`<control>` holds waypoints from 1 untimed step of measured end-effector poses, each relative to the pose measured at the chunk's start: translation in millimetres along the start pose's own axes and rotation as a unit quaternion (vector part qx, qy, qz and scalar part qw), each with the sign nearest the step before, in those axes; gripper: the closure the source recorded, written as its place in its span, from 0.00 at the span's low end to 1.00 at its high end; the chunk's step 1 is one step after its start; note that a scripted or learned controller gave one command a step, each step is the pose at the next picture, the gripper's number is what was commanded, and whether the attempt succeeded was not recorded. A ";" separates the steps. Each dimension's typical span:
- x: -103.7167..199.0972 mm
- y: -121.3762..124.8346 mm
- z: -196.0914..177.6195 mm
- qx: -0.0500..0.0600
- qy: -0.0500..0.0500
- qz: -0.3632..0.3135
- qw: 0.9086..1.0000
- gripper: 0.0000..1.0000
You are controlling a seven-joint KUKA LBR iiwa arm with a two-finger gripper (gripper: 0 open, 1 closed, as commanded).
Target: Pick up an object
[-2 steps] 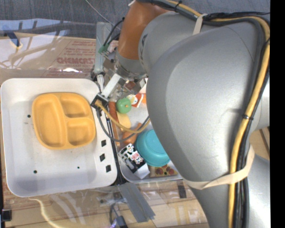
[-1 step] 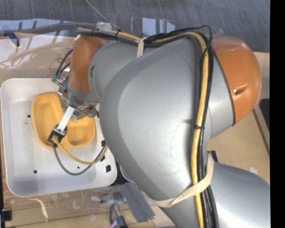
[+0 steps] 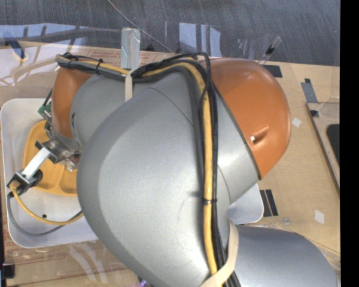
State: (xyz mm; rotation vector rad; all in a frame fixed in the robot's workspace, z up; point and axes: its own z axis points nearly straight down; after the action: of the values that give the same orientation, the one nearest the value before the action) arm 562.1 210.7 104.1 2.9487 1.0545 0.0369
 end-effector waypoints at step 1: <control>49.4 31.3 9.2 0.025 -0.040 0.117 0.992 1.00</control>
State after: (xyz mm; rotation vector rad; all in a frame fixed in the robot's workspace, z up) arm 620.4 217.8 96.4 3.0728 0.7074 -0.1062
